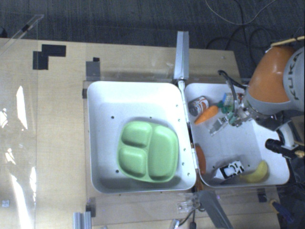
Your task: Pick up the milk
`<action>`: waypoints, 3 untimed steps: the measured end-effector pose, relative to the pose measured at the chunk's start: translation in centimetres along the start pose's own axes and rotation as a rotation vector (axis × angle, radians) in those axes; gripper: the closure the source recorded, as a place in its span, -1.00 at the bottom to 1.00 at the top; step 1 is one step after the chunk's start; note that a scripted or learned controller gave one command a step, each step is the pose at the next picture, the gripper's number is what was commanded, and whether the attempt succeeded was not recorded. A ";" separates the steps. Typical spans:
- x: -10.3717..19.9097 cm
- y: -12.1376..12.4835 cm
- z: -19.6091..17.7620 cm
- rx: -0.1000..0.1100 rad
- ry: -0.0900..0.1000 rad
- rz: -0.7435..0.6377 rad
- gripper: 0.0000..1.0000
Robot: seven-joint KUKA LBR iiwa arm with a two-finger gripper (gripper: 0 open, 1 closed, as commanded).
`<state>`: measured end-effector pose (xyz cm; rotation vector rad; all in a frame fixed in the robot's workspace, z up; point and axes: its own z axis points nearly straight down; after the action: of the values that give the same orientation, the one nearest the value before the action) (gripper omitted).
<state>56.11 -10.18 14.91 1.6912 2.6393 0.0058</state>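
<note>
The milk [232, 170] is a small carton with black and white patches, lying on its side near the front wall of the right bin [267, 142]. My gripper [219, 122] hangs over the back half of that bin, well behind the milk and apart from it. It sits just right of an orange carrot [206, 114]. Nothing of the milk is between the gripper's tips.
A small can [198, 104] lies by the carrot at the bin's back left. A yellow banana [257, 171] lies right of the milk, and a red-brown item [200, 159] rests against the left wall. The left bin [102, 128] holds a green divided plate [148, 150].
</note>
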 end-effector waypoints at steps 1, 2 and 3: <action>-0.3 -8.2 5.6 0.003 0.002 0.059 -1.00; -0.4 -8.1 4.4 0.001 0.000 -0.134 -1.00; 2.2 -3.3 5.7 -0.006 -0.010 -0.172 -1.00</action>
<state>52.29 -9.58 9.14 1.4532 2.7635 0.0043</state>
